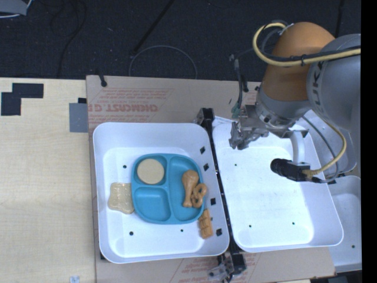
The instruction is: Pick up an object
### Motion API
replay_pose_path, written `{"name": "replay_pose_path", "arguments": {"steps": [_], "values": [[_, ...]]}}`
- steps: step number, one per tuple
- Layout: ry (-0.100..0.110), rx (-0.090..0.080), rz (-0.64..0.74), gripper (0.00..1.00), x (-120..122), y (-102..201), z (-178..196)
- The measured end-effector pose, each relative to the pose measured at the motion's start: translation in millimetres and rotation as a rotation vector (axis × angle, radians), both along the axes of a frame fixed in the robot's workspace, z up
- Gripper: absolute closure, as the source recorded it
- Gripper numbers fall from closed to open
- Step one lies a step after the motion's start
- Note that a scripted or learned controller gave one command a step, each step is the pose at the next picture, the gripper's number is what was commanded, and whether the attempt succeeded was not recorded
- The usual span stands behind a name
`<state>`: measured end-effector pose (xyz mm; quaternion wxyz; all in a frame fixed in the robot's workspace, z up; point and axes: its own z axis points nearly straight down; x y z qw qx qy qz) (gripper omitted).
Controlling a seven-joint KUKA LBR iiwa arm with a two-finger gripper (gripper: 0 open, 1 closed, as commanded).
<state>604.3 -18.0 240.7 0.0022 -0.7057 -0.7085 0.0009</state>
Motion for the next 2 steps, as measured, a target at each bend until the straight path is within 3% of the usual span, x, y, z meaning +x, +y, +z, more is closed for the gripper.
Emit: {"name": "replay_pose_path", "arguments": {"steps": [2], "values": [[0.003,-0.001,0.0,1.0,-55,108,-14]]}}
